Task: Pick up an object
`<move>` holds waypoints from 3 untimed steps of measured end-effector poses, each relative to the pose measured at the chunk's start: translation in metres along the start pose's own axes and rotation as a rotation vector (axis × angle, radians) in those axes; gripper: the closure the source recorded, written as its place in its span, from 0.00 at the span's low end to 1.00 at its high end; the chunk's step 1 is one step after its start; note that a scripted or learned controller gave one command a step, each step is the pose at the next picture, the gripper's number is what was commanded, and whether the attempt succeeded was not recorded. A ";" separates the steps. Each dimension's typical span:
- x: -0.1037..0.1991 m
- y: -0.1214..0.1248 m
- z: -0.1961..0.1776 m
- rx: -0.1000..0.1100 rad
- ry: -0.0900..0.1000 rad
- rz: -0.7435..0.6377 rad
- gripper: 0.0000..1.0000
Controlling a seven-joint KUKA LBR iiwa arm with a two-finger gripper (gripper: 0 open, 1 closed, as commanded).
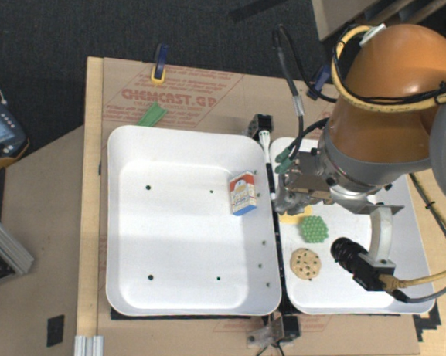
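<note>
Orange and grey, the arm hangs over the right bin (416, 229), its pincer (295, 197) low at the bin's left wall above a yellow piece (291, 216); how wide it stands I cannot tell. A green ball (313, 228) lies just right and nearer, a cookie (305, 263) nearer still. A small carton (242, 193) sits in the left bin (163, 238).

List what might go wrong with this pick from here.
1. The gripper sits low over the right bin, and the arm hides most of what lies under it, so it may close on nothing.
2. A yellow item, green ball and cookie lie close together; one may be knocked aside.
3. The bin walls meet right beside it; a bump seems possible.
</note>
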State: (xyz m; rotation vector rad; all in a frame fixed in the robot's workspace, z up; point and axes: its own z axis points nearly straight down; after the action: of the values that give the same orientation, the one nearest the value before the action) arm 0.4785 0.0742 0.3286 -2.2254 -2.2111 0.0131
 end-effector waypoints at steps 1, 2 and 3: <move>0.049 0.000 0.021 -0.003 0.003 -0.011 1.00; -0.056 0.001 0.027 -0.006 0.001 0.004 1.00; -0.147 0.001 0.043 -0.006 0.001 0.004 1.00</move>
State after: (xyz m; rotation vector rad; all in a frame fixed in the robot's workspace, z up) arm 0.4784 -0.0729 0.2855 -2.2321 -2.2094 0.0056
